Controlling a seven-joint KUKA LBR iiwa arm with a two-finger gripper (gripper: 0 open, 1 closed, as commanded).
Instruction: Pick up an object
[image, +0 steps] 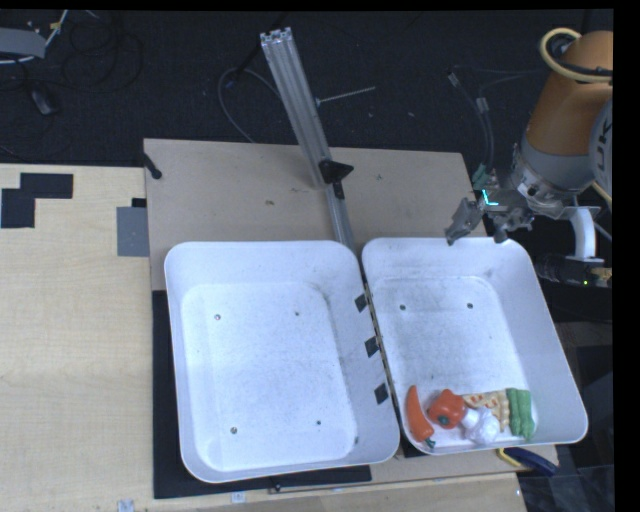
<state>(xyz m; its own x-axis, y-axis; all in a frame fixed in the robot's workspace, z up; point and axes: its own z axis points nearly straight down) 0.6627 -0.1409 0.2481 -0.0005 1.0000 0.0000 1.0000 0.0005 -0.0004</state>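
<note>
A small heap of objects lay in the right bin (470, 300), crowded into its near edge. From the left, a curved orange piece (417, 414) like a carrot or pepper touched a rounder orange-red object (446, 407). Next came a pale tan item with a patterned face (487, 402), a white crumpled lump (482, 428) just in front of it, and a green ridged object (520, 413) at the right end. All of them sat close together, touching or nearly so.

The left bin (270, 350) stood beside it, the two joined along a seam with dark clips. Both rested on the table (240, 190).

The end effector (472, 222) hung over the far rim of the right bin, well apart from the heap. Its fingers were dark and small against the background, so whether they were spread or closed could not be told. Nothing showed between them.

A metal rail (305, 110) slanted across the table behind the bins.
</note>
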